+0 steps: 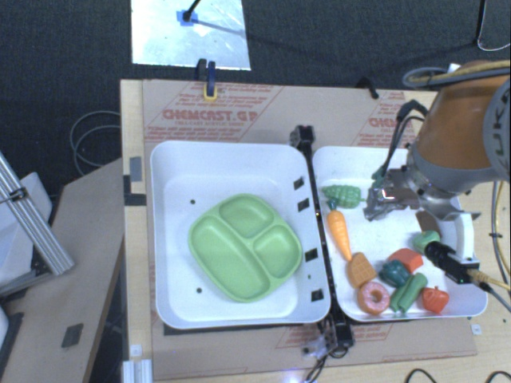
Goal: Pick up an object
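Camera view: you look down at a slant on two white bins side by side on a printed board.
Writing: the board (209, 115) reads "CHEMCAST GP" in red capitals above the left bin; the same red print repeats at an angle near the upper right corner, only partly readable.
Left bin (172, 174): you see a green divided plate (243, 247) with three compartments, lying flat near the middle.
Right bin (351, 159): toy food is gathered here. A green bumpy vegetable (343, 194) lies at the upper left, an orange carrot (339, 231) just below it, a tan bread piece (361, 268) below the carrot, and a pink doughnut (373, 297) near the front wall. A green cucumber (408, 291), a teal piece (394, 273) and a red tomato (435, 298) cluster at the lower right.
Arm: it reaches in from your right, orange band above the wrist.
Gripper (382, 206): low over the right bin's middle, right of the carrot; you cannot tell its finger spread, and nothing shows between them.
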